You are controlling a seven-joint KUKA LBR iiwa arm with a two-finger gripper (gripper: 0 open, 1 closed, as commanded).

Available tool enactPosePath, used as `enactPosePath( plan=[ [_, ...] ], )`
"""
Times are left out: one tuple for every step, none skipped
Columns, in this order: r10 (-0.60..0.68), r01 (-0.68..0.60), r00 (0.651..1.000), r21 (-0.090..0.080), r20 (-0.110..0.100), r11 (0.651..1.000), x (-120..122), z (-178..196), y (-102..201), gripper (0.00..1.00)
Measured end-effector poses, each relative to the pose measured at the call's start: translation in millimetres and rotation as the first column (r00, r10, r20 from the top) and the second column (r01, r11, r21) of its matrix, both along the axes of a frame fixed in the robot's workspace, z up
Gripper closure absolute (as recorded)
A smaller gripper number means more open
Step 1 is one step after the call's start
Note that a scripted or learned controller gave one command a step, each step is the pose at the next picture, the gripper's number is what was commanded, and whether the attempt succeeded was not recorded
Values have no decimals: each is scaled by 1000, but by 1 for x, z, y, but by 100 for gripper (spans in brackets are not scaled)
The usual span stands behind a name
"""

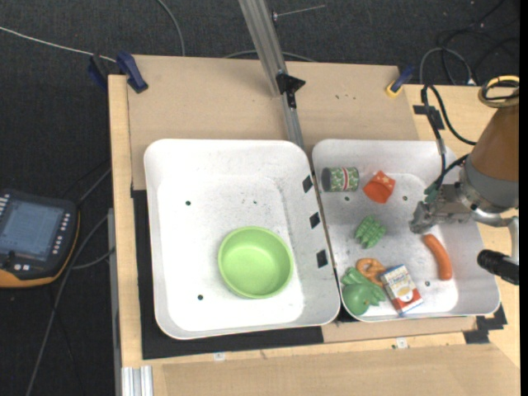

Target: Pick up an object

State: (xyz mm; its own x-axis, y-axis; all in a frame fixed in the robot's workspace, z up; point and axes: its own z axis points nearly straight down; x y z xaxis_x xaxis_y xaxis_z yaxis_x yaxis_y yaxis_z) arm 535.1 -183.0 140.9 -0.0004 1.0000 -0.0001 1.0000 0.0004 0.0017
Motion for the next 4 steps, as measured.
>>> enactPosePath(
  plan=[
    [0, 0, 1000, -1, 2, 1000, 3, 45, -7, 100],
    [0, 0, 1000, 0, 0, 1000, 3, 63, -7, 100],
    [4, -4, 1000, 1, -1, 1000, 5, 58, 45, 100],
    [4, -4, 1000, 1, 0, 1000, 6, 73, 92, 100]
  ],
)
